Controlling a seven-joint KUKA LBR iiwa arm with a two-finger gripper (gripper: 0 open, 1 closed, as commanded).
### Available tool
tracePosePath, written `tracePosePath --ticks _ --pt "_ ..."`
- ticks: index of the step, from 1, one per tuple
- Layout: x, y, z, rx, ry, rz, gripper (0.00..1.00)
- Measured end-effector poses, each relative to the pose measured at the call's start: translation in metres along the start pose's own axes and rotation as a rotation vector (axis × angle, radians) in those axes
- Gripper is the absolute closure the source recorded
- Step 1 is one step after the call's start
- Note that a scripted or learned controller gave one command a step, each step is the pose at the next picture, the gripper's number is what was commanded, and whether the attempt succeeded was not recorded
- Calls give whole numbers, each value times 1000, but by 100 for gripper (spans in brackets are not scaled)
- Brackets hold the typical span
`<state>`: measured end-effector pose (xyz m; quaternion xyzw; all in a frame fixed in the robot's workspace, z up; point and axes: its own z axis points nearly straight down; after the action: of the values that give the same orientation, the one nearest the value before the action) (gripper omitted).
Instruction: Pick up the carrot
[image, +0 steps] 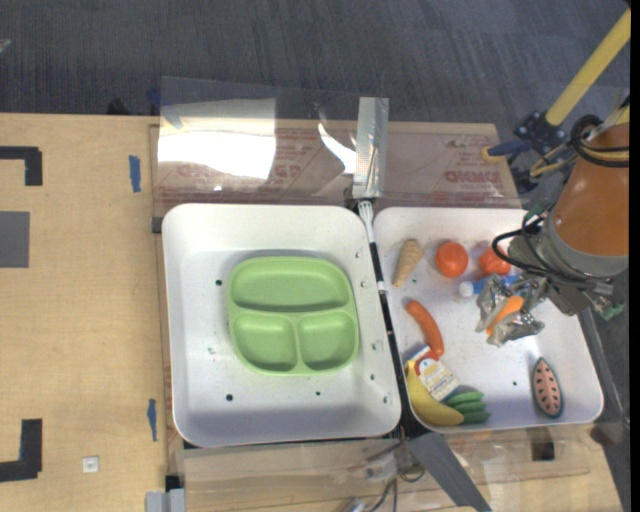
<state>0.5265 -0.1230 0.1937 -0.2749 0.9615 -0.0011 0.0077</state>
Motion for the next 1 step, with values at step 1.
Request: tracePosePath --ticks 1 --pt "-3 0 -11 4 -8 1 100"
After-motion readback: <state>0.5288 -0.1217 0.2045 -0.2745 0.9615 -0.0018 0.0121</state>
